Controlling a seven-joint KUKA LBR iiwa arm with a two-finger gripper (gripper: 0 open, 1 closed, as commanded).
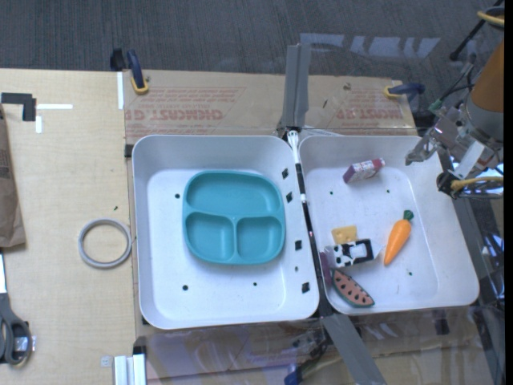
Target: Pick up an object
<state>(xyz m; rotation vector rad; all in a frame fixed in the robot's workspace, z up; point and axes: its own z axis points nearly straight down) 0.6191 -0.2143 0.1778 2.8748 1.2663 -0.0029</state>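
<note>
Objects for picking lie in the right bin point(449, 291): we see a carrot point(397, 240) toward its right side, a watermelon slice point(352, 289) at the front edge, a pink packet point(364, 169) near the back, and a black-and-white toy point(353, 253) just below a small yellow piece point(345, 234). The left bin point(152, 239) holds a teal divided plate point(235, 217). The gripper point(449, 163) hangs at the right bin's back right corner, holding nothing we can see; we cannot tell how it is set.
</note>
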